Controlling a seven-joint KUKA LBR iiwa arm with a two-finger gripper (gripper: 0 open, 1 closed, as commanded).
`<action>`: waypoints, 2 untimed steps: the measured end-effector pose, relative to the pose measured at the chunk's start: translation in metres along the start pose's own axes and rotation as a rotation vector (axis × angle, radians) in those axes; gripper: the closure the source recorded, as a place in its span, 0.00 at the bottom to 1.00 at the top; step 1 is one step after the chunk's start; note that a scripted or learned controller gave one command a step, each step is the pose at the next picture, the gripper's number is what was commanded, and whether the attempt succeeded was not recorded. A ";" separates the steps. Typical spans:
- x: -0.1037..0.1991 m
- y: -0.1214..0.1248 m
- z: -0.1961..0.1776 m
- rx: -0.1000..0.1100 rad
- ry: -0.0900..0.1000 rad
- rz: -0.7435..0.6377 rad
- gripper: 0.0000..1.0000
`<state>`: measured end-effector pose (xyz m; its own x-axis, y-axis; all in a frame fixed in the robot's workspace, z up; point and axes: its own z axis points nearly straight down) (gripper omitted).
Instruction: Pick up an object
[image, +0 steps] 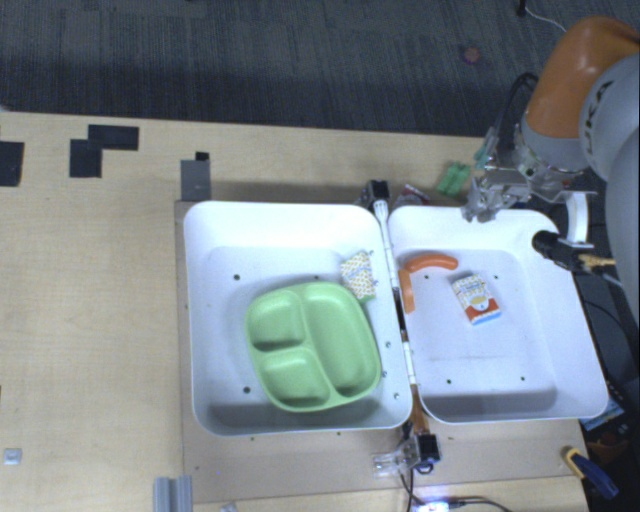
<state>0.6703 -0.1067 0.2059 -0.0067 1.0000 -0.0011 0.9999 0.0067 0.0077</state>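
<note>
My gripper hangs over the far rim of the right bin, near its back left part, with nothing visible in it. Below it in that bin lie a curved orange sausage-shaped piece and a small white carton with red and blue print. The carton lies roughly a hand's width nearer the front than the gripper. In the left bin rests a green divided plate, and a small cream dotted packet lies at the plate's back right corner.
A thin orange strip lies along the divider between the bins. A green object sits on the bench behind the right bin. Dark markers are on the bench at far left. Cables and clips lie at the front edge.
</note>
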 end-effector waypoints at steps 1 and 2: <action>0.000 -0.001 0.001 0.003 0.001 0.000 0.00; 0.008 -0.001 0.120 0.003 0.000 -0.002 0.00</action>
<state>0.6697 -0.0993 0.0857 -0.0085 1.0000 -0.0006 1.0000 0.0085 0.0051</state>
